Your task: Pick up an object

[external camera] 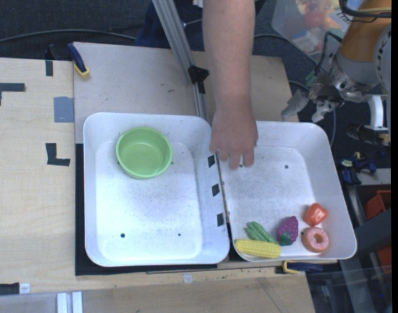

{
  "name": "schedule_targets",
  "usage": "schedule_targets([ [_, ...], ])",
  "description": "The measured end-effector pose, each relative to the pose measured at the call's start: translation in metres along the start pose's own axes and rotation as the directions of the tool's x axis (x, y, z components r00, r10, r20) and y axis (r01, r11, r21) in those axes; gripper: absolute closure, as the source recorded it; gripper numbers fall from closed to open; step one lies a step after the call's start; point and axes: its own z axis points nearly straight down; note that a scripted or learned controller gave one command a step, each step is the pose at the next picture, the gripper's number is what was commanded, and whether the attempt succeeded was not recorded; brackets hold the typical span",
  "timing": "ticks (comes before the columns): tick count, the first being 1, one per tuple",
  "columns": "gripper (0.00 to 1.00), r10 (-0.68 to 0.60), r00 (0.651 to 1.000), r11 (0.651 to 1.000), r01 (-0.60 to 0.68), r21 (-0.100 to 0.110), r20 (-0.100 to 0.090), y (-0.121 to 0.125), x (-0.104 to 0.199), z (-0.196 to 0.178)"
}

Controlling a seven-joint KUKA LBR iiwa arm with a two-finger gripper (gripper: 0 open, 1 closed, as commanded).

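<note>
My gripper [305, 108] hangs above the far right edge of the right bin [329, 168], outside its rim, open with nothing between its fingers. Along the right bin's near edge lie a yellow corn cob [257, 248], a green vegetable [258, 231], a purple toy [288, 229], a red pepper [315, 214] and a pink donut [315, 240]. A green bowl [144, 152] sits upright in the far part of the left bin [94, 194]. All of these lie well away from the gripper.
A person's bare arm comes down from the top of the view, its hand [234, 141] resting at the far left of the right bin. A slanted metal rail [176, 38] runs behind the bins. Black markers dot the divide between the bins.
</note>
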Motion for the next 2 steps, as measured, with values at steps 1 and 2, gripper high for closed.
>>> schedule_targets([
  [1,0.00,0.000,1.000,1.000,0.000,0.001,0.000,0.000,0.000,0.000],
  [2,0.00,0.000,1.000,1.000,0.000,0.005,-0.001,0.005,0.008,0.050],
])
